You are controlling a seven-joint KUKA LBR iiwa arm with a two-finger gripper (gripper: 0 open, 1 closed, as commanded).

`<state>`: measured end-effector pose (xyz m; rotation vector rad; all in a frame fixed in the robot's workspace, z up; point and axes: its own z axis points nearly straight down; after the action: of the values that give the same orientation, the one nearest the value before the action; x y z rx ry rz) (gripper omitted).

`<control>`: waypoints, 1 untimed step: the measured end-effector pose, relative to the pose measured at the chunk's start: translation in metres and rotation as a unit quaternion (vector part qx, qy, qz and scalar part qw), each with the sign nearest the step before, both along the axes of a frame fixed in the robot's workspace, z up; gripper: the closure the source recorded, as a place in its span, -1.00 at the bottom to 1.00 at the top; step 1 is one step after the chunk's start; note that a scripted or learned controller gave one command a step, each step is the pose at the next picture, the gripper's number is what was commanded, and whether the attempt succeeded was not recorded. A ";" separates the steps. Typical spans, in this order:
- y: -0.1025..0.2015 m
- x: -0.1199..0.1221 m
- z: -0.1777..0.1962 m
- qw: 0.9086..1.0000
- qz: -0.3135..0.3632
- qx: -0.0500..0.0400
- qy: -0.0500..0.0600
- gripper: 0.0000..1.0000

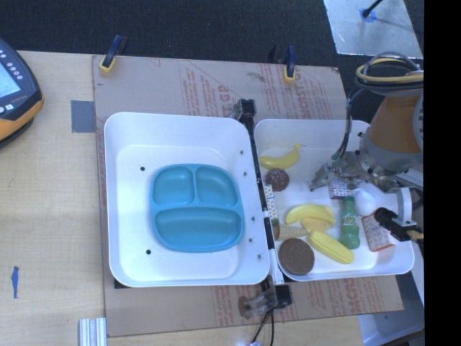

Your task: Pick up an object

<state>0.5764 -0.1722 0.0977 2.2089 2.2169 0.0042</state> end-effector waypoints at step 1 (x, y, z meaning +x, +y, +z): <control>0.073 -0.055 0.000 1.000 0.002 -0.001 -0.002 -1.00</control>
<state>0.5213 -0.0987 0.0973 2.2027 2.2185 0.0067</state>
